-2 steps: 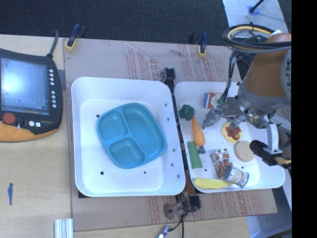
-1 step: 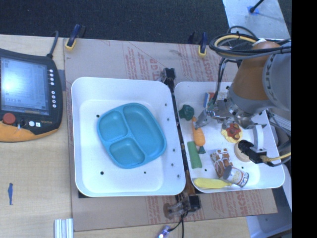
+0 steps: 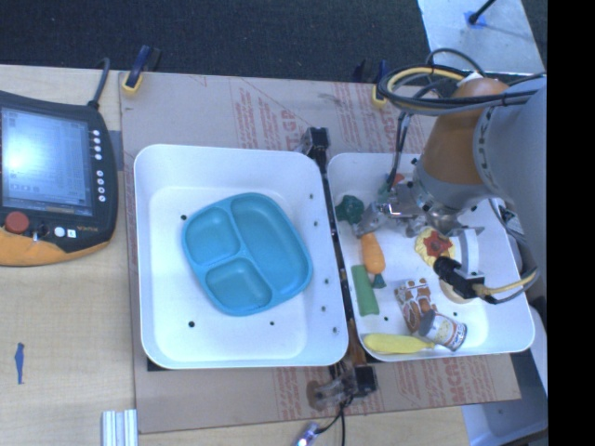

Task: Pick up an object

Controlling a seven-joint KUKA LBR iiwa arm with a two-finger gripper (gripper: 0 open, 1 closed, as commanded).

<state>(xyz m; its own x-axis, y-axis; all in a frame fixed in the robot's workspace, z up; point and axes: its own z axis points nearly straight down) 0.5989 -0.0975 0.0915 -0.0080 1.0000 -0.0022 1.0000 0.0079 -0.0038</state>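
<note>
Two white bins sat side by side on the bench, with the arm (image 3: 465, 147) reaching in over the right one.

Nearest, along the bottom edge of the right bin (image 3: 521, 337), a yellow banana-shaped toy (image 3: 395, 344) lay beside a small can (image 3: 444, 331), with a brown patterned piece (image 3: 414, 297) just above them. Further up lay a green stick (image 3: 363, 289), an orange carrot-like toy (image 3: 373, 252) and a dark green piece (image 3: 350, 209) near the bin's left wall. The gripper (image 3: 404, 210) hung low over the upper middle of that bin, close to the carrot; whether its grip was spread or closed could not be told, and nothing was seen held. A blue divided plate (image 3: 245, 252) rested in the left bin (image 3: 153, 342). At far left lay a control pendant (image 3: 51, 179).
</note>
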